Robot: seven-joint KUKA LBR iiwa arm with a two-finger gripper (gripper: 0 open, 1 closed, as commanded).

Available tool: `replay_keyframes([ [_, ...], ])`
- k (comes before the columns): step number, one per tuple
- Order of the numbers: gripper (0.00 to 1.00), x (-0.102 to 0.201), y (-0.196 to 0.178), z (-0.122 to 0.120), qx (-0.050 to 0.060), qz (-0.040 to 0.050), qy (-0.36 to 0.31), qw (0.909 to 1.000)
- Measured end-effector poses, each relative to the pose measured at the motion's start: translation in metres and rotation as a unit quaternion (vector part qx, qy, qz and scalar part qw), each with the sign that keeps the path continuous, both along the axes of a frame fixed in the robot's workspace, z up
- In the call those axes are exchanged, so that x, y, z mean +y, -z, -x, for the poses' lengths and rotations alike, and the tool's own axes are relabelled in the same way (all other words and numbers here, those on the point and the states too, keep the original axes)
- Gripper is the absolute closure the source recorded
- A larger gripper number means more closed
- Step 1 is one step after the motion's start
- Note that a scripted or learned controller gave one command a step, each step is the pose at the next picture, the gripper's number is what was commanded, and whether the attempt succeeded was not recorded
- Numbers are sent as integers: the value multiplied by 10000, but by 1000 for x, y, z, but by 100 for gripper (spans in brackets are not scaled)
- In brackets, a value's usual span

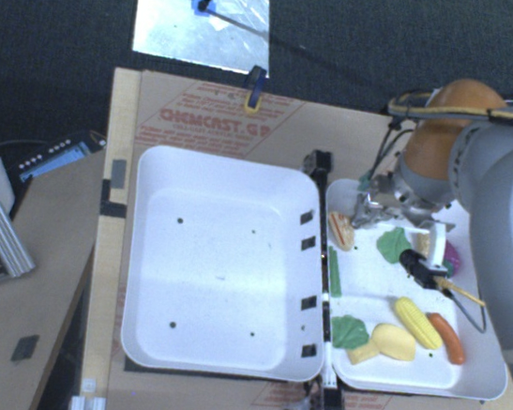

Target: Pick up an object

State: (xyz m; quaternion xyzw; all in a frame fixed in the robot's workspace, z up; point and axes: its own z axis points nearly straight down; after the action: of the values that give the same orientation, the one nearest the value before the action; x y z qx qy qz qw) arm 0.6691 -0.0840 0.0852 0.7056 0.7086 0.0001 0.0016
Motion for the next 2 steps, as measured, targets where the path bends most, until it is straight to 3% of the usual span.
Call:
replay_keyframes([
  [2,100,1,0,0,1,0,-2,10000],
])
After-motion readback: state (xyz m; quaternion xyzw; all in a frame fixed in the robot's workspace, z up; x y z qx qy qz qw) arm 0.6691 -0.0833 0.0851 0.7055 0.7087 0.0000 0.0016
